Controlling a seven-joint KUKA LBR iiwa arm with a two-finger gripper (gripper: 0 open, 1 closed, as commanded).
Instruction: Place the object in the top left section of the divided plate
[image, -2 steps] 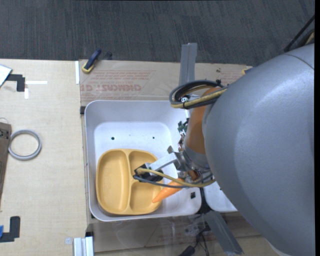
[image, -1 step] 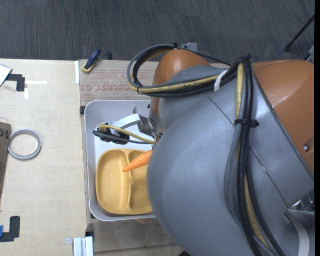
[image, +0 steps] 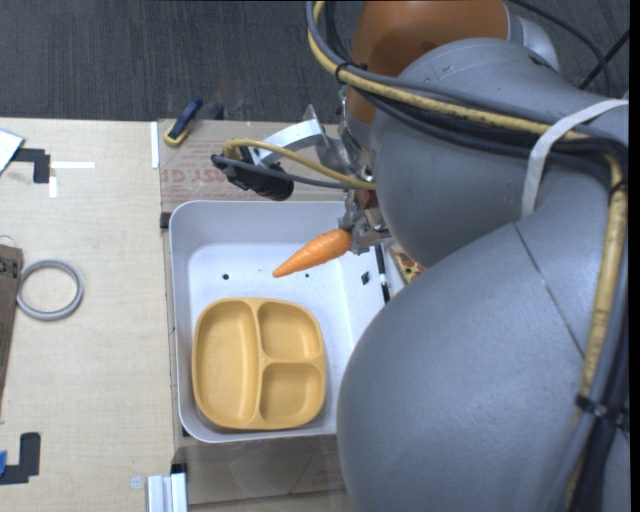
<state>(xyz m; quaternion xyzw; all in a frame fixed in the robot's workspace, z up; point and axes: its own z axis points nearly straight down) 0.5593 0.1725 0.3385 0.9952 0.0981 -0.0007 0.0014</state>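
Carrot (image: 312, 252), orange and tapered, is hanging above the floor of the white bin (image: 190, 300) with its thick end at the gripper (image: 356, 236) and its point slanting down toward the view's left. That thick end is meeting the fingers right where the arm's grey bulk is covering them, so I cannot tell how wide the jaws are standing, nor whether they are truly clamping it. The yellow divided plate (image: 260, 363) is sitting lower in the same bin, all three sections bare, and the carrot is hovering just beyond the plate's upper rim, apart from it. Judged from this, the pick seems to be done and the placing is what is remaining: the carrot is needing to travel over the plate and come down into the top left section. Room is looking fair: bare bin floor is lying between carrot and plate, and the bin's walls are standing well off the tip. The plate's raised dividers are the edges to mind, since a long carrot is likely to bridge one rather than settle inside.
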